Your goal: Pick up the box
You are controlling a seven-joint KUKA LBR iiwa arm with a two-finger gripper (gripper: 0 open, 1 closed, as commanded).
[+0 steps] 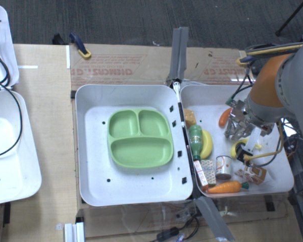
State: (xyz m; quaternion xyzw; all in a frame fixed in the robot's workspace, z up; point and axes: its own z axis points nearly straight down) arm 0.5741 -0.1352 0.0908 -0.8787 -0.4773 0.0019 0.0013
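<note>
The gripper (236, 130) hangs low over the right bin (212, 99), near its right side, with the grey arm (293, 84) and its orange band (266, 87) rising behind it toward the right edge. I cannot tell whether its fingers are released or clenched, since they blur into a dark cluster, and nothing shows between them. The box (200, 174), a slim red and white carton, lies flat at the bin's near left, along the wall shared with the left bin (86, 145), apart from the gripper. Just beside it sit a can (222, 167) and a carrot (224, 187). A green bottle (195, 140) and a banana (207, 144) lie farther back. A green divided plate (140, 137) rests in the left bin
</note>
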